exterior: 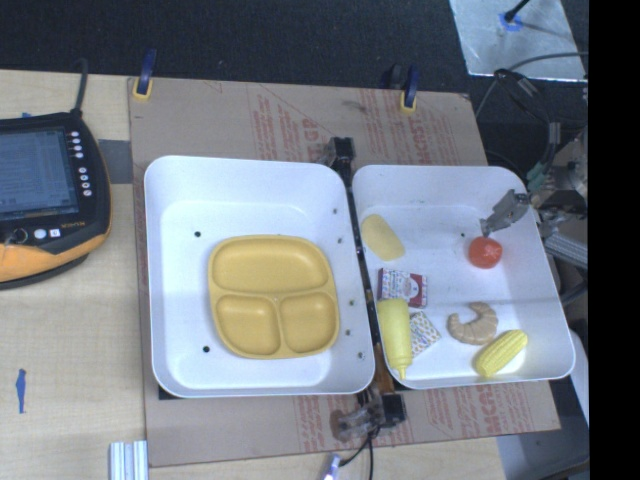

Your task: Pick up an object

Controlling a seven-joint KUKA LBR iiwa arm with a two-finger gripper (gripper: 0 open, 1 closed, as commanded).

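- Two shallow white bins sit side by side: the left bin and the right bin
- One yellow divided tray with three compartments lies in the left bin
- Six things lie in the right bin: one red tomato, one pale yellow oval piece, one small red-and-white packet, one yellow bottle-shaped item, one tan croissant and one yellow corn cob
- A white card with a chequered pattern lies just beside the yellow bottle-shaped item, partly tucked under it
- One gripper reaches in over the right bin's far right side, just above and to the right of the red tomato and apart from it
- The gripper is small and dark against the bin wall; whether it is apart or together cannot be told, and nothing is seen in it
- The arm behind it is cut off at the right and hard to make out
- The print on the small red-and-white packet is too small to read
- The red tomato is round and glossy, lying alone on bare bin floor near the right wall
- One tablet-like pendant with an orange body lies on the bench, cut off at the left edge
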